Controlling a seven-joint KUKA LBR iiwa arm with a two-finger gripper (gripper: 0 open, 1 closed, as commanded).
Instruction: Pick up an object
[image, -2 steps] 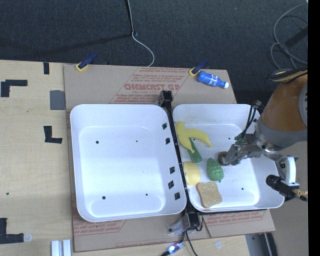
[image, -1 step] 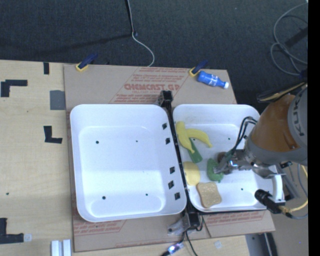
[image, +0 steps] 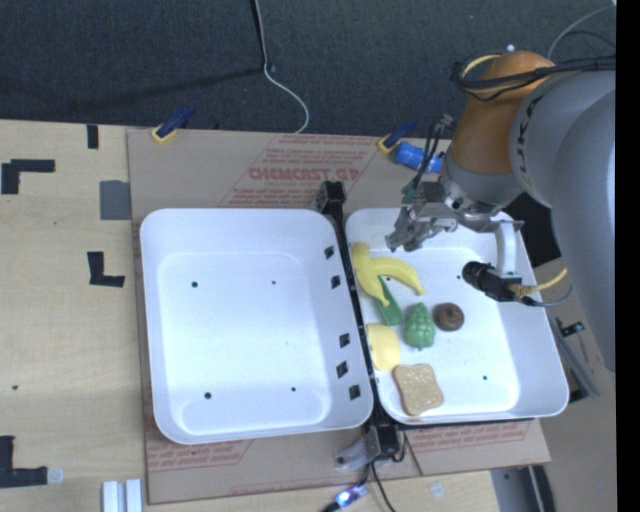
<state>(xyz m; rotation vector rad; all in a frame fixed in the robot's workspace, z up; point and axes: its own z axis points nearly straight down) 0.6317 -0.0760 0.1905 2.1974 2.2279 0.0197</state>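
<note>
- Two shallow white bins are seen side by side on a cardboard sheet (image: 300, 170) laid over the wooden worktop (image: 60, 330).
- The left bin (image: 240, 320) is set just beside the right bin (image: 520, 370), their inner walls touching along a line of black clips.
- The arm (image: 520, 120), grey with an orange band, is seen reaching in from the right, over the far part of the right bin.
- The gripper (image: 408, 238) is placed above the far-left corner of the right bin, just beyond the banana; nothing is seen between the fingers, and it cannot be told whether they are wide or narrow.
- A yellow banana (image: 385, 275) is found at the left side of the right bin, close to the dividing wall.
- A green vegetable (image: 415, 325) is laid just near of the banana, its stem reaching up toward it.
- A small brown round object (image: 449, 317) is placed just right of the green vegetable.
- A yellow lemon (image: 383, 346) is seen against the left wall, beside the green vegetable.
- A slice of bread (image: 417, 388) is laid at the near edge of the right bin.
</note>
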